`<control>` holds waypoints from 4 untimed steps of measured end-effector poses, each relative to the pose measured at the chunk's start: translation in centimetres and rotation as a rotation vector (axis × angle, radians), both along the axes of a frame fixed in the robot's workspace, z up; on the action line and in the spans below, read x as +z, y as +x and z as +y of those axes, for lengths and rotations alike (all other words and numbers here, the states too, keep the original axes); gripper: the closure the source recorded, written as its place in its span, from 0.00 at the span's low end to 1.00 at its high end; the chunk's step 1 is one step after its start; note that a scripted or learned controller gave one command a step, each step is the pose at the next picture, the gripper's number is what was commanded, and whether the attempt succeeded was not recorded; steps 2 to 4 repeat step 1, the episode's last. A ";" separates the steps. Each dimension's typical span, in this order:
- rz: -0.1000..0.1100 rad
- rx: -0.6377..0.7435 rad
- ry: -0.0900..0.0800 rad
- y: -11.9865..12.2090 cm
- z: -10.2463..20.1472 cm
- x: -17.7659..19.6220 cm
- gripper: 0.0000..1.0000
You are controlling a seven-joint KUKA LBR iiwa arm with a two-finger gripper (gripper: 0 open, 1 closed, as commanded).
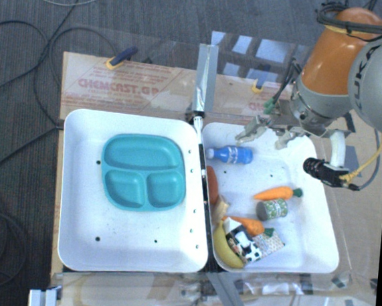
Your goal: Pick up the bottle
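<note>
A blue bottle (231,155) with a white cap lies on its side near the upper left corner of the right bin (317,242). My gripper (267,135) hangs above the bin's far edge, up and to the right of the bottle and apart from it. Its two fingers (250,132) are spread, so the gripper is open with nothing between them.
The right bin also holds a carrot (278,193), a small green can (272,208), a second carrot (248,224), a banana (225,248), a black-and-white toy (243,244) and a sausage (212,182). The left bin (75,239) bears a teal divided plate (144,171).
</note>
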State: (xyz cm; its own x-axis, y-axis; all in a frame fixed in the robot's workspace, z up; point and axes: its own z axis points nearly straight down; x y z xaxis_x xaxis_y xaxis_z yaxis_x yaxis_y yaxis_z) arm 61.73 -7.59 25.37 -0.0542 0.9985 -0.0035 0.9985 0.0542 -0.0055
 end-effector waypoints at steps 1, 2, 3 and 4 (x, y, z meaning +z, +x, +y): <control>0.002 0.192 0.004 3.8 -2.8 -14.5 0.00; 0.002 0.192 0.004 3.8 -2.8 -14.5 0.00; 0.002 0.192 0.004 3.8 -2.8 -14.5 0.00; 0.002 0.192 0.004 3.8 -2.8 -14.5 0.00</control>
